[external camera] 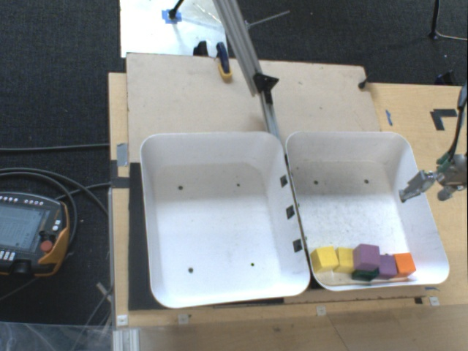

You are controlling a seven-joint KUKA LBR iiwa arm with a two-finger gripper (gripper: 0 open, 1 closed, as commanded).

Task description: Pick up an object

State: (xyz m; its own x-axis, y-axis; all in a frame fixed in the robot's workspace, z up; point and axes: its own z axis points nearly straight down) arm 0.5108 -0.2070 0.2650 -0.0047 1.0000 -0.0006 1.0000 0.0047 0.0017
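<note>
A row of small blocks lies along the near wall of the right bin [409, 168]: two yellow blocks [333, 259], a purple block [368, 256], a dark green piece [363, 274], an orange block [404, 263]. The gripper [431, 184] hangs over that bin's right rim, well apart from them; its grip cannot be made out; the left bin [157, 159] sits beside.

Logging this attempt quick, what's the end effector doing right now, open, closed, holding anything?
End effector: at the right bin's right rim; open or closed cannot be told.
</note>
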